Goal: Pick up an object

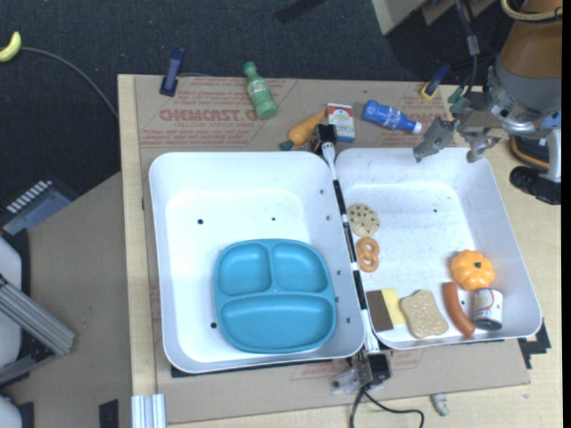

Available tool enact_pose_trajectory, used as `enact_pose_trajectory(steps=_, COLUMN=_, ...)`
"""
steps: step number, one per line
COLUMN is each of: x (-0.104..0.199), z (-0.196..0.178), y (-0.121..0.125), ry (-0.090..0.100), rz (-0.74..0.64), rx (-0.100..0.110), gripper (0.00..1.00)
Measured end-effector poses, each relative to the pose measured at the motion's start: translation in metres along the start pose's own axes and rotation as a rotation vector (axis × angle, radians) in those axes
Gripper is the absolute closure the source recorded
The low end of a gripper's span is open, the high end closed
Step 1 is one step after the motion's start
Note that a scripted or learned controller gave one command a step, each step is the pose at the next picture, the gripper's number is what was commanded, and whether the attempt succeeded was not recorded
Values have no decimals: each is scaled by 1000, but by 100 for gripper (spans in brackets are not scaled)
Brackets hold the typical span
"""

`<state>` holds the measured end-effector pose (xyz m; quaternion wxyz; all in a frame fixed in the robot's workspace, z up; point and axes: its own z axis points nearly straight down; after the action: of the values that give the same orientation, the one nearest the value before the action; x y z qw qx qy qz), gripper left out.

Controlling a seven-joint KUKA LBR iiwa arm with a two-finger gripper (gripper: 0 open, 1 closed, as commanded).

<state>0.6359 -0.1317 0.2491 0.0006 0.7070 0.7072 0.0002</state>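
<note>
Camera view: arm (535,52) cropped at frame edge, open gripper (456,144) above right bin (419,194).

— Where does my gripper (455,144) sit?

— Above the far edge of the right bin (419,199), fingers spread apart with nothing between them. My orange-banded arm (532,43) comes in from the upper right.

— And in that bin?

— A round cookie (361,218) and a pretzel (368,254) near the dividing edge; along the near side, a yellow-and-brown block (383,309), a slice of bread (424,314), a sausage (459,308), a small can (487,308) and an orange pumpkin (471,268) (the can lies just beside the sausage).

— The left bin (178,194)?

— A blue divided plate (274,294). Behind the bins, on the board, I see a green bottle (260,91), a blue bottle (391,117), a small carton (340,121) and a carrot (306,129).
</note>
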Motion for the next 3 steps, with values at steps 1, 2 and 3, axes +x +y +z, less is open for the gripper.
enact_pose_trajectory(steps=1, x=-70, z=165, y=-20, ry=0, rz=0, rx=1, gripper=0)
enact_pose_trajectory(steps=2, x=-72, z=165, y=-98, ry=0, rz=1, rx=2, gripper=0)
enact_pose_trajectory(steps=3, x=-72, z=165, y=-157, ry=1, rz=1, rx=3, gripper=0)
